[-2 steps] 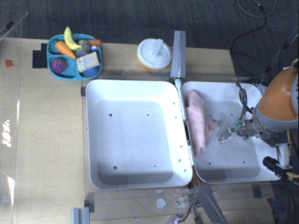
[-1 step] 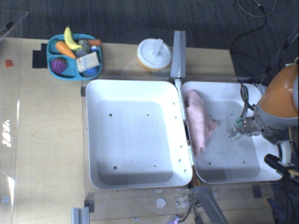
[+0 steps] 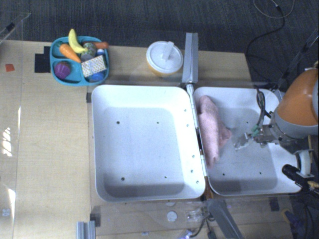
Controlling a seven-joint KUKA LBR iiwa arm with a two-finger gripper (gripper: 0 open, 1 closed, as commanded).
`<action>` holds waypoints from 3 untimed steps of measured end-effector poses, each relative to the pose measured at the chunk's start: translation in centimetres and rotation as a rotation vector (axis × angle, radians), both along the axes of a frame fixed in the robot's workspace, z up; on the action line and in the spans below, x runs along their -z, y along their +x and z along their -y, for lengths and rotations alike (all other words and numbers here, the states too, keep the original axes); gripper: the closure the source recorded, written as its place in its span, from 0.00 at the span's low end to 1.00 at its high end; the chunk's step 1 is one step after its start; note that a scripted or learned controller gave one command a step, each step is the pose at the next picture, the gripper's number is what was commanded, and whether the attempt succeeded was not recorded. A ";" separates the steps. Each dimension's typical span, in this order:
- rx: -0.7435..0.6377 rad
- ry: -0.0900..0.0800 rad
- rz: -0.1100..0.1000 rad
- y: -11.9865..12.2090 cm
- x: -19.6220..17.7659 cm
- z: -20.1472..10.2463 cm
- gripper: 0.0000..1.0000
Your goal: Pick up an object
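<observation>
Pale wooden bench (image 3: 45, 148) under dark carpet carries two shallow white plastic bins side by side. Largest is the left bin (image 3: 144, 143), its floor bare. Beside it, the right bin (image 3: 239, 178) holds a soft pink cloth (image 3: 209, 128) lying lengthwise against its left wall. From the right reaches the grey arm with its orange band (image 3: 299, 103), its small two-finger gripper (image 3: 245, 141) low over the right bin's floor, just right of the cloth and apart from it; whether it is open or closed cannot be told. Behind the bins sit a blue toy-food tray (image 3: 77, 59) and a white-lidded yellow tub (image 3: 164, 58).
</observation>
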State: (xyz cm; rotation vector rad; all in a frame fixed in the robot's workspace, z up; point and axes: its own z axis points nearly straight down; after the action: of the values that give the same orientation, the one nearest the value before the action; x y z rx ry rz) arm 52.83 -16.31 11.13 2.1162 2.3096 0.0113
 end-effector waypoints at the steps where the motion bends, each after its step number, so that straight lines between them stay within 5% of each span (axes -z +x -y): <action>1: -0.192 -0.001 -0.002 8.1 1.9 -4.3 0.00; 2: -0.395 -0.006 -0.021 13.9 2.1 -6.5 0.00; 3: -0.525 -0.006 -0.002 6.9 -3.4 -5.4 0.00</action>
State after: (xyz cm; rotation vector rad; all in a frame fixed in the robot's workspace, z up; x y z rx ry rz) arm 59.74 -10.93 14.54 1.4441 2.7795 0.0061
